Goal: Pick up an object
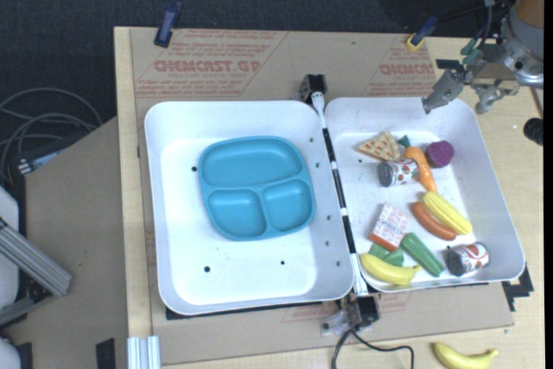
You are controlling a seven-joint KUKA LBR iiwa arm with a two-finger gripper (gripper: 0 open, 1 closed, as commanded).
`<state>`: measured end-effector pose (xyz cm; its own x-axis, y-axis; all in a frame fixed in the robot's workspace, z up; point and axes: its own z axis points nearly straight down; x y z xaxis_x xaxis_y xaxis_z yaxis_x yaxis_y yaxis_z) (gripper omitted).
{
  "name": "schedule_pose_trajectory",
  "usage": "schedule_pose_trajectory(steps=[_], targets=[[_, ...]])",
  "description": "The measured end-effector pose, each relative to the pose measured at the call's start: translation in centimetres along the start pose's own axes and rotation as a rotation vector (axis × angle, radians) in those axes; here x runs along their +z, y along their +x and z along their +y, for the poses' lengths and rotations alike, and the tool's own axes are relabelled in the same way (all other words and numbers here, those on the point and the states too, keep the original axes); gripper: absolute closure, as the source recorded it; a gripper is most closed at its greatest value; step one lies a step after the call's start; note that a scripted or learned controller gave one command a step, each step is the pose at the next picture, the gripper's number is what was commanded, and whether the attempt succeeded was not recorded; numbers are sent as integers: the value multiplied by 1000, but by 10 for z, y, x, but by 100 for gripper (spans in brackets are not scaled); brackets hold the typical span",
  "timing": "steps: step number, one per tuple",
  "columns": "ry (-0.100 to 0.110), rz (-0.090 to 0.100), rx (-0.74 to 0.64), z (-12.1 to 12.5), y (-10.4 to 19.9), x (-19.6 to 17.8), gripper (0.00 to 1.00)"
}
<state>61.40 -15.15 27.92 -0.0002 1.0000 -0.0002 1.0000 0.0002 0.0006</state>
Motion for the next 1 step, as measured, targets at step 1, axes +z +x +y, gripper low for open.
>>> schedule_pose_trajectory(steps=[1], targets=[[5, 2, 1, 6, -10, 129, 0]])
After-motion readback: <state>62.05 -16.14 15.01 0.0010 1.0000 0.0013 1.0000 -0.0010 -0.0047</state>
